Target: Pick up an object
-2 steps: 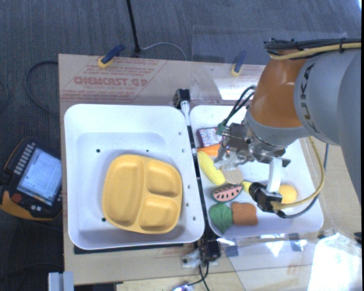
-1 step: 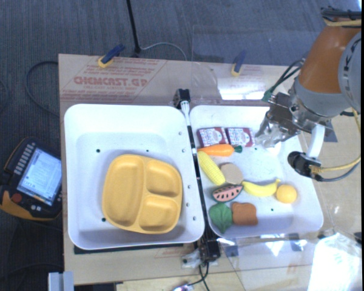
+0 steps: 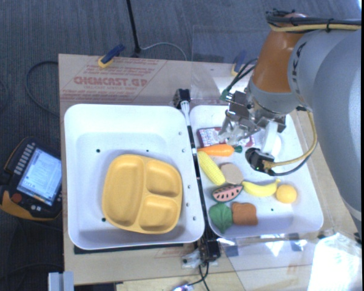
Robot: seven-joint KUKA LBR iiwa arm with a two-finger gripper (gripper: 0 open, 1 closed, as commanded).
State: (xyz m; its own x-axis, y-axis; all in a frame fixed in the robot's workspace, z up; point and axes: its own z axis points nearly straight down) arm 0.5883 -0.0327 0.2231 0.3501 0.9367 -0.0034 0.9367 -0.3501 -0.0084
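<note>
Hovering over the right bin (image 3: 309,214), the pincer (image 3: 238,132) nears the carrot (image 3: 216,151); its state is unclear.

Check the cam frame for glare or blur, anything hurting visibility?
Camera view: glare on the clear plastic sheet at the right bin's near edge; the yellow tray and toy foods stay sharp; soft shadows under the arm; the gripper is cluttered and hard to read.

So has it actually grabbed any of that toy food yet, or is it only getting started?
Nothing looks picked up yet. The claw hangs low in the right bin, just above the carrot. The corn, banana and lemon lie in the bin. The grab and the lift are left.
</note>
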